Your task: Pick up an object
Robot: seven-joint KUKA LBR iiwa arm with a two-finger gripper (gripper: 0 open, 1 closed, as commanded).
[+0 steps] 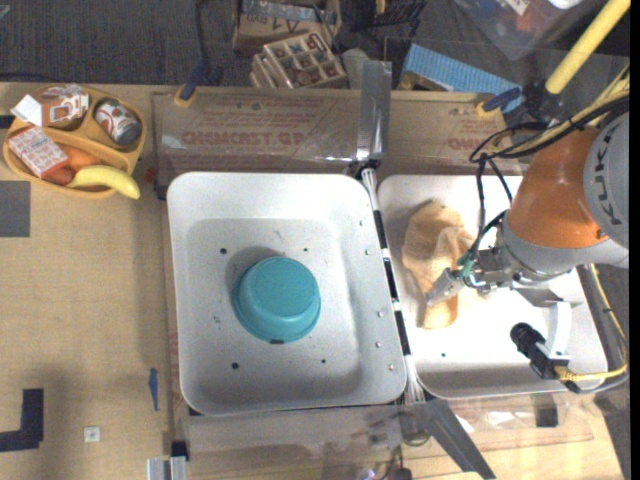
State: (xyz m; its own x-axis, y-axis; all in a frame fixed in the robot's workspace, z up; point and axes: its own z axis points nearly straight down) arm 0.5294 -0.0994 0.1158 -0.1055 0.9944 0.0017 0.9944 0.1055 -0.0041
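We find the gripper [447, 286] low in the right bin [500, 353], its fingers spread and empty, tips beside the tan cloth [436, 248]. The cloth lies just leftward and farther off (long axis running away from us).

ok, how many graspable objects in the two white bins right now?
2. A teal round plastic bowl, upside down, in the left bin; a tan crumpled cloth in the right bin, beside the gripper. The arm may hide more.
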